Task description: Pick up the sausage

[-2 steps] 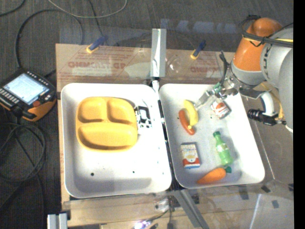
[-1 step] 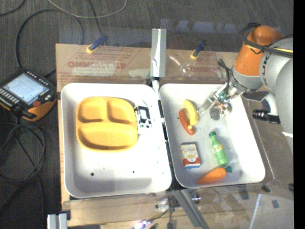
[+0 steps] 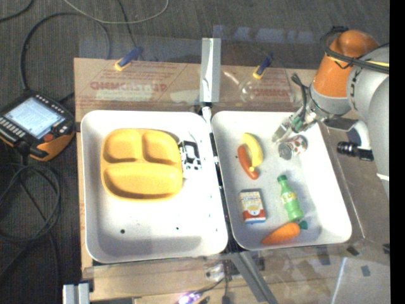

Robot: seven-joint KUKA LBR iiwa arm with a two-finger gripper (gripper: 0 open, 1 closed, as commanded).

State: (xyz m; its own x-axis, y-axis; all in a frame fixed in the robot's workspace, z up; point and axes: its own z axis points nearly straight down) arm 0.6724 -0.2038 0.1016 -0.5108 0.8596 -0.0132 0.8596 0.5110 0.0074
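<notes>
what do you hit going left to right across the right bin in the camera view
sausage → yellow banana beside it → small carton → carrot → green bottle → gripper over the bin's far right part

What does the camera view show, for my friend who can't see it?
A robot gripper hovers at the back of the right bin, near a red sausage beside a banana. That bin also holds a green bottle, small box and carrot; the left bin holds a yellow tray.

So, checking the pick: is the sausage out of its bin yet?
No: the sausage lies in the right bin, beside the banana.
</notes>
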